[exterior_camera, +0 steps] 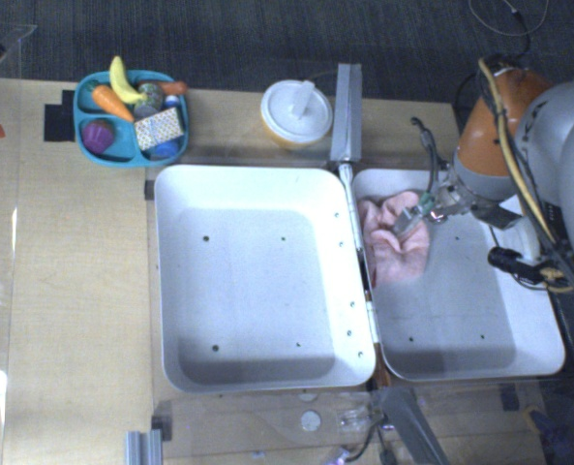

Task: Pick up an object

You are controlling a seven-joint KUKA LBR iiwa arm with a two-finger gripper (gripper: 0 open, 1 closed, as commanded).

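Observation:
A crumpled pink cloth (393, 238) lies in the right bin (480, 352), against its left wall near the back. My gripper (417, 214) hangs at the cloth's upper right edge, fingertips at or touching the fabric. The grey arm with its orange band (490, 134) reaches in from the right. The cloth rests on the bin floor, not lifted.
The left bin (257, 356) sits beside the right one, with a metal divider (346, 114) behind their shared edge. A blue tray (85, 148) of toy food stands at the back left. A white lidded bowl (296, 112) sits behind the bins. Cables trail along the right.

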